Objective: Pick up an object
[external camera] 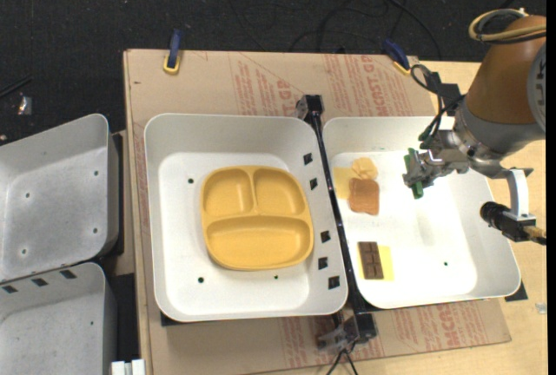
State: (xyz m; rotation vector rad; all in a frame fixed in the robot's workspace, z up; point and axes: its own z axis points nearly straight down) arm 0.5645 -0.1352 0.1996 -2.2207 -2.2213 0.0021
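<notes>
Nearby, orange block (364, 196) and brown bar (371, 260) — apart from claw (415, 176).

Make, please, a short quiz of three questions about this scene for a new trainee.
1. True or false: the yellow tray lies in the left bin.
2. Which thing lies nearest the front edge of the right bin? A) brown block B) chocolate bar C) pale yellow piece
3. Fill in: the gripper hangs over the ____ bin.

Key: 1 true; 2 B; 3 right.
</notes>
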